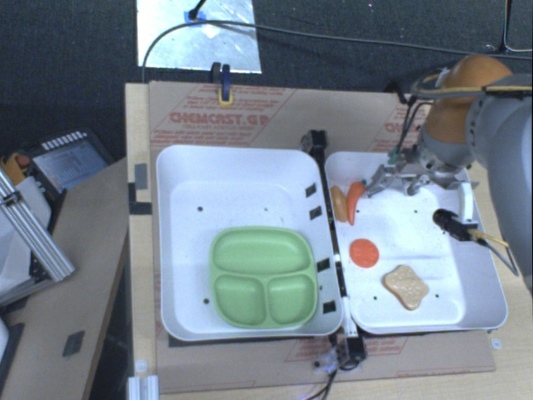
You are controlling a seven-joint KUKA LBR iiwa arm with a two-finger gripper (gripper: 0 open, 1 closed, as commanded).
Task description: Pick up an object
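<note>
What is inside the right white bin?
The right bin holds a red disc, a tan bread-like piece, and orange and red pieces. The gripper covers part of its back.

Two shallow white bins sit side by side on a cardboard sheet (250, 115) printed with red lettering, which covers the worktop (137, 223). The left bin (179, 190) and the right bin (479, 302) meet along a dark central seam fitted with black clips (316, 213). A yellow-and-black clamp (223, 86) grips the cardboard's far edge. Beyond it lies a reflective metal plate (196, 19), crossed by a black cable (333, 36). At far left stand an aluminium rail (33, 232) and what may be a dark electronic unit (67, 161).
</note>
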